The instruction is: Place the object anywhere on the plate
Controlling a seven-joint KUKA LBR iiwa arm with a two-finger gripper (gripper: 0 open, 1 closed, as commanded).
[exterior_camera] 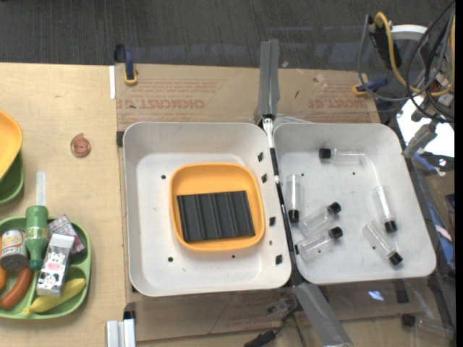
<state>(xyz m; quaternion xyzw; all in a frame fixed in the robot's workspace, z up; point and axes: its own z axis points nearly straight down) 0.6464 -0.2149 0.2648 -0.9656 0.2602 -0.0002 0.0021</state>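
- though set side by side and touching at the middle seam, very different loads: left bin (145,266) carrying the plate, right bin (347,190) carrying the loose pieces.
- orange plate (213,173) near the middle of the left bin, most of its floor covered by a dark ridged insert (215,216); likely to let a round piece roll along the grooves or tip toward the rim.
- green tray (83,273) of toy food far left on the bench, well apart from both bins, no part of this job.
- six clear vials (318,217) with black caps scattered flat in the right bin; task's thing presumably one of these, which one impossible to tell, none on the plate yet.
- two vials near the lower middle lying just beside each other; risk of nudging the neighbour or pinching both.
- one vial (292,197) close to the dividing wall; risk of a blocked approach there.
- smooth, round and slippery by the look, so apt to squirt out of a squeeze.
- gripper: impossible to tell how far open, or whether anything is held.
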